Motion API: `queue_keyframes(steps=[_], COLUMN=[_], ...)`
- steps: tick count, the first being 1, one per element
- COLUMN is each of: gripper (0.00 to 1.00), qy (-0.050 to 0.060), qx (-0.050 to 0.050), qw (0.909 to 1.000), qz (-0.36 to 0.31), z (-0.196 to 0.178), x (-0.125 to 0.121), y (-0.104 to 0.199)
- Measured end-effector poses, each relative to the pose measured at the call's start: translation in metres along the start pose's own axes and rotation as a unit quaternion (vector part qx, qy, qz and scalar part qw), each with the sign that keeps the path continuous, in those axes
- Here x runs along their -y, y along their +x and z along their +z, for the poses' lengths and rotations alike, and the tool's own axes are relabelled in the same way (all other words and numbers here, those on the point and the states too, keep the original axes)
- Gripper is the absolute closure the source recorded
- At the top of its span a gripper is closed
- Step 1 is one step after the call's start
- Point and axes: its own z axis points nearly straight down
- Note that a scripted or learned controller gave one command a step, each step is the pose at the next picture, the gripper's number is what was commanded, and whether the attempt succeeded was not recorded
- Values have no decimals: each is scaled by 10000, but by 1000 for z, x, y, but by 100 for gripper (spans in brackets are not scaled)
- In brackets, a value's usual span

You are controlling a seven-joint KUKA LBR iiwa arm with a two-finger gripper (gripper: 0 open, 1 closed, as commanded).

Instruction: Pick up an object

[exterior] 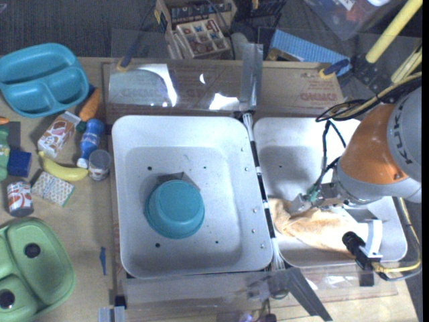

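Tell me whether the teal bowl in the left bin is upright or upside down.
Upside down, it seems: the teal bowl shows a smooth, closed, domed top and no open hollow. It sits alone in the left bin.

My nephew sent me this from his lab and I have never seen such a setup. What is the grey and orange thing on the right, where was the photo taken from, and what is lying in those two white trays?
The grey and orange thing is a robot arm. It reaches in from the right, and a program drives it to pick things up. At its end sits a gripper, the part that grasps. The one camera is fixed above the bench and looks down at a slant.

The left bin holds a teal bowl. The right bin holds a crumpled tan cloth, and the gripper is low over that cloth's upper edge. Its tip is too small and blurred to tell whether it has hold of anything.

Left of the bins lie spare items: a blue divided tray, a banana, a small bottle and green moulded trays.
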Motion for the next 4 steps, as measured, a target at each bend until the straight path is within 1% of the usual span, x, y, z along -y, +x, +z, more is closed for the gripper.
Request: queue_keyframes(steps=[1,2,3,4], gripper=[100,0,100,0], qy=[-26,-25,-36,-36], qx=[-5,-5,3,3], qw=[10000,10000,10000,10000], qz=[3,2,9,9], z=[-11,-11,-21,-21], x=[-2,-2,-2,-2], y=[0,0,-1,-1])
